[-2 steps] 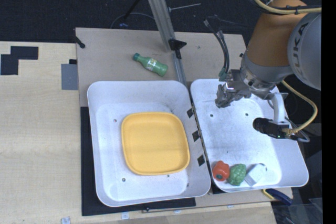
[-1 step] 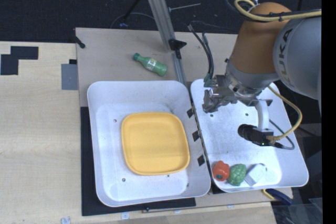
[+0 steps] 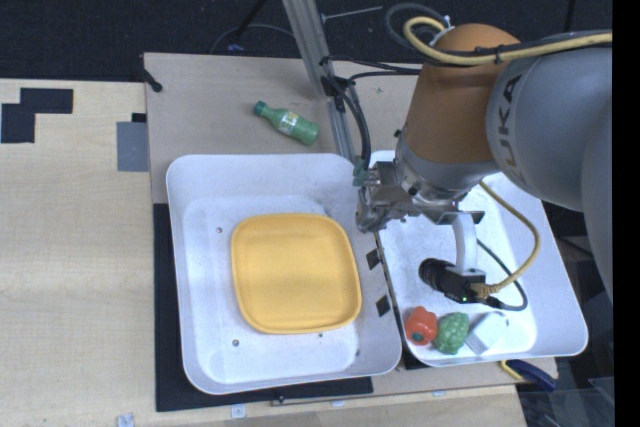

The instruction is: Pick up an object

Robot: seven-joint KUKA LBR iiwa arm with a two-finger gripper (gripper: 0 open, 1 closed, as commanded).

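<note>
The gripper (image 3: 378,210) hangs just off the far right corner of the yellow plate (image 3: 295,272), over the seam where the left bin (image 3: 190,215) meets the right bin (image 3: 560,335). The bulk of the wrist hides it, so whether it is spread or pressed together cannot be told, and nothing shows as pinched in it. This reads as the approach step: the arm is over the bins and no pick is made yet. What is on offer? The plate itself lies flat in its bin. To the plate's right, near its front corner, a red toy vegetable (image 3: 421,325) sits touching a green toy vegetable (image 3: 452,332) in the other bin. A green bottle (image 3: 287,122) lies on its side on the bench, well beyond the plate's far edge. Judging by position, the small toys look the easier catch. The next move would call for a shift towards the plate's front right and a straight descent over one of them. The plate's low, broad rim offers little to pinch. As for writing, the letters "UKA" read on the grey arm (image 3: 540,125), while the bottle's label is too small to read.
</note>
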